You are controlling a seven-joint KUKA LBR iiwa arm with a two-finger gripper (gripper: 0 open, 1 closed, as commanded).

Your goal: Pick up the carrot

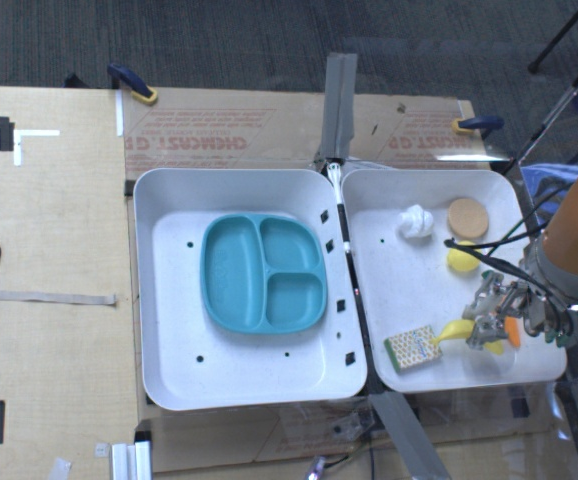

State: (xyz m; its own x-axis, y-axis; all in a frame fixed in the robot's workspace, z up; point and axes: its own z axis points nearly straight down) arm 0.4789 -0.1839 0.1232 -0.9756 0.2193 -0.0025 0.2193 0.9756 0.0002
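Camera view: two shallow white bins sit side by side on the bench; the left bin (pixel 159 298) holds a teal divided plate (pixel 265 273) with three compartments, lying flat near the bin's middle, with nothing in its compartments; the right bin (pixel 389 278) holds several smaller items. Against its far wall lies a round tan disc (pixel 467 217), like a biscuit or wooden puck; just left of it sits a small crumpled white object (pixel 415 221); just below the disc lies a round yellow item (pixel 462 259), partly crossed by a dark cable; near the front wall lies a small patterned packet (pixel 412 347), tilted, green-edged with speckled print; touching its right end is a curved yellow piece, banana-like (pixel 456 331). The carrot (pixel 512 331) shows as a short orange piece in the right bin's front right corner, directly at the gripper.

The arm (pixel 577 238) enters from the right edge, its orange band visible above the wrist; cables run from it across the bin's right side; the gripper (pixel 497 326) is low over the front right corner of the right bin, near the banana-like piece. The orange piece sits among the metal finger parts, but the detail is too small and cluttered; whether the gripper grasps the carrot cannot be determined.
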